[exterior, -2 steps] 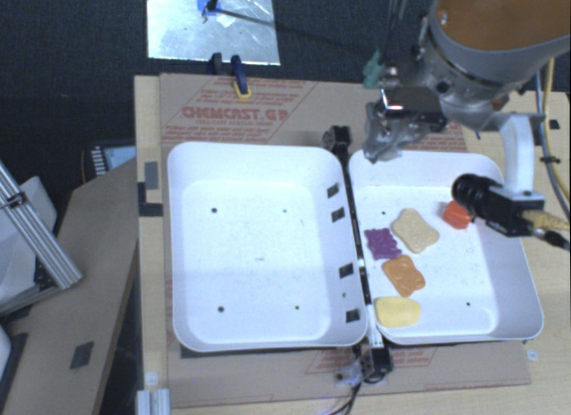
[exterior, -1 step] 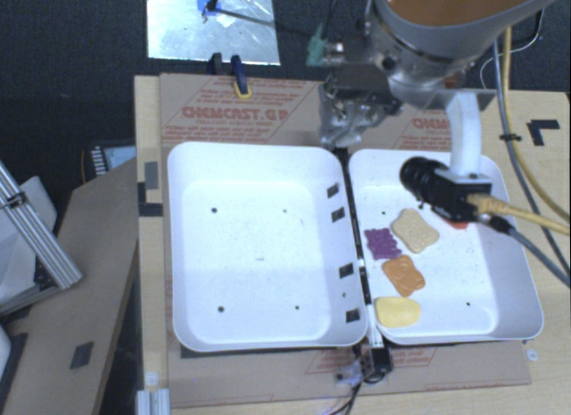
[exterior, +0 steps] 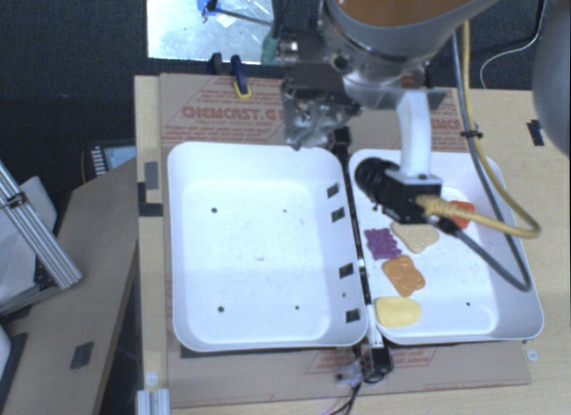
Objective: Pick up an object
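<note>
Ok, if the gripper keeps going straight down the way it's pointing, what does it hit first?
Probably the back rim where the two shallow white bins meet. The gripper hangs over that far edge, well away from the purple, tan, orange and yellow pieces in the right bin. Depth is hard to judge from this slant.

The big arm point(exterior: 401, 3) comes in from the top right of the picture. Its round, fat part is grey with an orange band, and it looks very large because it is close to the camera. Under it hangs a grey metal wrist point(exterior: 312, 92) with small shiny parts. The gripper point(exterior: 310, 132) sits at the bottom of the wrist and points down, up near the far edge. It is dark and blurry, so its tips are hard to make out. A white post point(exterior: 415, 141) goes down from the arm to a black round part point(exterior: 388, 188). A yellow hose point(exterior: 486, 221) and a grey cable point(exterior: 500, 261) loop off to the right.
</note>
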`<act>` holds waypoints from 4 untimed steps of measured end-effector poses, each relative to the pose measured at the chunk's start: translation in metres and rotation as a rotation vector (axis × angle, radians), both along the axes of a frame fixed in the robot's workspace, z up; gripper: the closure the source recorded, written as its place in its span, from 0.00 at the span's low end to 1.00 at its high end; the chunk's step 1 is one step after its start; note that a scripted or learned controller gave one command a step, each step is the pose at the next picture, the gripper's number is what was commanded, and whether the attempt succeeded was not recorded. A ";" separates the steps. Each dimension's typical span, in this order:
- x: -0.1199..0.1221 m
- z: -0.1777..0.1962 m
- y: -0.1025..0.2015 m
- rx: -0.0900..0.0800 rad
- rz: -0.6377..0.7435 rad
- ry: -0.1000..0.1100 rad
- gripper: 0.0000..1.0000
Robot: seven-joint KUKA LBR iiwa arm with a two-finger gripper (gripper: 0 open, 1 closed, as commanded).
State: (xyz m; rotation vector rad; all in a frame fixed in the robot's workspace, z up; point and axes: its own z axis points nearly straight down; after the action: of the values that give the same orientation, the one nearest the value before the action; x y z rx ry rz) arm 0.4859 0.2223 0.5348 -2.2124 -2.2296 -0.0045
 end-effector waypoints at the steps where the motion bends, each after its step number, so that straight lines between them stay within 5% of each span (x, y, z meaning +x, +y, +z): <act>1: 0.000 0.000 -0.002 -0.001 -0.004 0.000 0.00; 2: 0.000 0.012 -0.002 0.001 -0.001 -0.002 1.00; 3: -0.001 -0.168 0.012 -0.009 -0.006 0.016 1.00; 4: 0.039 -0.135 0.012 -0.001 -0.007 -0.004 1.00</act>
State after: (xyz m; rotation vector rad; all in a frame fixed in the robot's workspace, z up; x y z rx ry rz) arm 0.5245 0.2343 0.4000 -2.2228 -2.2236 -0.0083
